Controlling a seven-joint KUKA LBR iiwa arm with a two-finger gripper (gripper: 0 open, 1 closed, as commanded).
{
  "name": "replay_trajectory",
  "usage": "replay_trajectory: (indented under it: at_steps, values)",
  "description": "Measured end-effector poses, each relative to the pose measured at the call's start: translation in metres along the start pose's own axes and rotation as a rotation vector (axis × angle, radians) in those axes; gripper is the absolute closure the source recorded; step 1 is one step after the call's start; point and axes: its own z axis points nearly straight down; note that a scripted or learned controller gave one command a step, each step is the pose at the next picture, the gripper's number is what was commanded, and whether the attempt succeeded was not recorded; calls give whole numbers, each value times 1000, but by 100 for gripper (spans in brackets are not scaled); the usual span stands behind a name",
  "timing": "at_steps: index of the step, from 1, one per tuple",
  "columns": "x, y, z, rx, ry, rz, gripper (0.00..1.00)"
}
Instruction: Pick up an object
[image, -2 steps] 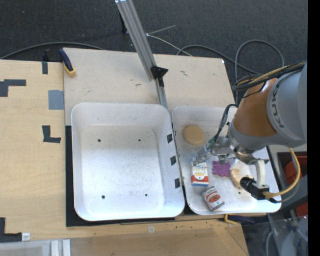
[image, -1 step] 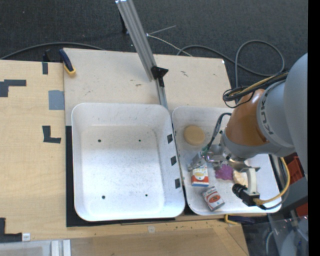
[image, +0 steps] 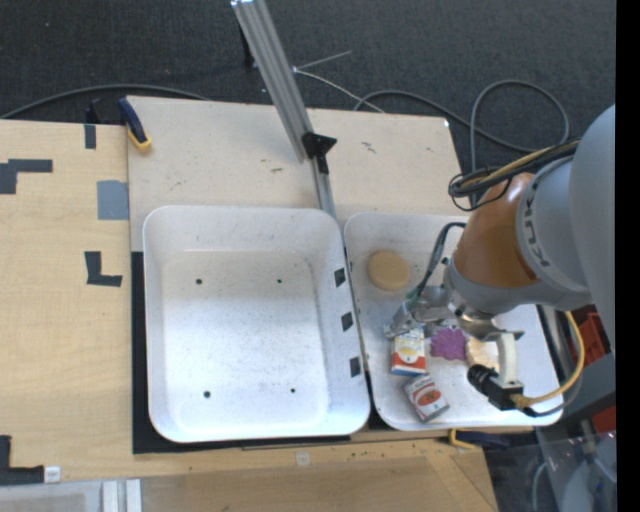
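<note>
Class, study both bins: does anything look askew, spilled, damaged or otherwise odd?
Nothing looks spilled or broken. The small items in the right bin lie jumbled: a tan disc, a purple piece, an orange-white packet and a tilted red-white carton.

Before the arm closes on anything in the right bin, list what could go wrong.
1. The purple object, the white and orange packet and the red and white carton lie tightly clustered, so the fingers may catch two things or push one aside.
2. The arm's wrist covers the gripper, so its aim over the cluster cannot be checked.
3. The carton lies near the right bin's front rim and could get shoved against it.
</note>
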Motion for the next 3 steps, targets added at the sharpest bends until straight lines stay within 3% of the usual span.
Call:
replay_trajectory:
  at_steps: [1, 3]
  values:
    - [3, -7, -45, -3, 0, 1, 100]
    - [-3, 4, -152, -6, -1, 0, 100]
